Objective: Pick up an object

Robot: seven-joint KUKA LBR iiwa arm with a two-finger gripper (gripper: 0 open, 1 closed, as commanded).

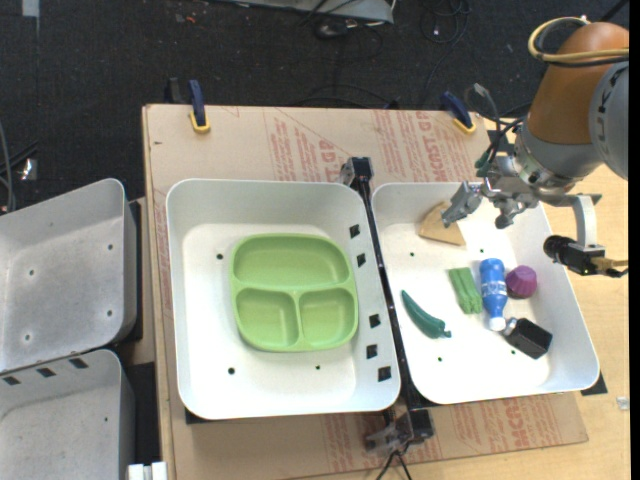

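The jaws [485, 205] stand apart with nothing between them, hanging over the right bin's [575, 363] far edge, just right of one tan wedge [441, 225]. That bin also holds one green pepper [424, 315], one green block [464, 289], one blue bottle [493, 290], one purple ball [521, 282] and one black block [529, 337]. The left bin [200, 368] holds one green divided tray [294, 291]. The arm [570, 98] reaches in from the right, wrist angled down-left.
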